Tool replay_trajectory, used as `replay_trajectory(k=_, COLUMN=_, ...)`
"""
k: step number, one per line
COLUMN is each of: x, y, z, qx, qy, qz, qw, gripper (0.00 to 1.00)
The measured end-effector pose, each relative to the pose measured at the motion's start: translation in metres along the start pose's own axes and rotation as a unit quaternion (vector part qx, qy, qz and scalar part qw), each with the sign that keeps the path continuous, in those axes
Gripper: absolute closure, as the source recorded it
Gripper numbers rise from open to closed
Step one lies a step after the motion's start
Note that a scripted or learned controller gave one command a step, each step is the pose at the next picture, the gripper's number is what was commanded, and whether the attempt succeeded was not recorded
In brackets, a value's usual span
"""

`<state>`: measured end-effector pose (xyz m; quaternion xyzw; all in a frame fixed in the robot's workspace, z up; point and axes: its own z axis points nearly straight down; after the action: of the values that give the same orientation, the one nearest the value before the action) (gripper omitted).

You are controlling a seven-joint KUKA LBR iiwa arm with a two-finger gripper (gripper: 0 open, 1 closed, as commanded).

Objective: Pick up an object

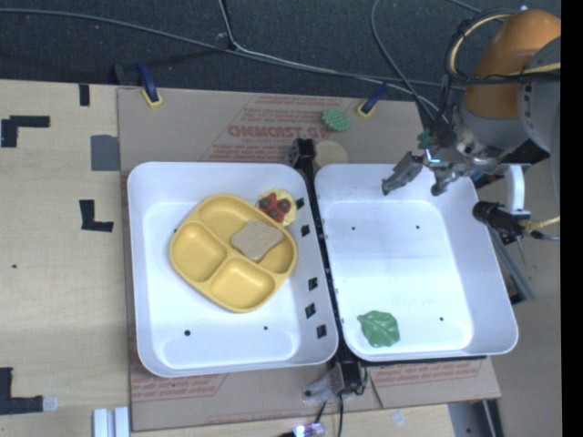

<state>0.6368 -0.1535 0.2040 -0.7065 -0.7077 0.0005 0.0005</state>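
A crumpled green object (378,328) lay flat near the front edge of my right bin (474,271) (well apart from the walls).

Robotics lab test bench. Grey arm with orange band (515,39) over two shallow white bins (146,244) on cardboard sheet (264,121) held by blue-yellow clamps (148,87). Black tape marks (91,215) on plywood top, loose cables (228,35) across dark carpet behind.
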Motion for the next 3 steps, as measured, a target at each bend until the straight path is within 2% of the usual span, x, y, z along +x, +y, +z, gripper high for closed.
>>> replay_trajectory(k=2, x=-0.012, y=-0.001, z=0.107, qx=0.001, qy=-0.001, qz=0.000, qw=1.0000, gripper=0.00)
replay_trajectory(k=3, x=-0.012, y=-0.001, z=0.119, qx=0.000, qy=-0.001, qz=0.000, qw=1.0000, gripper=0.00)
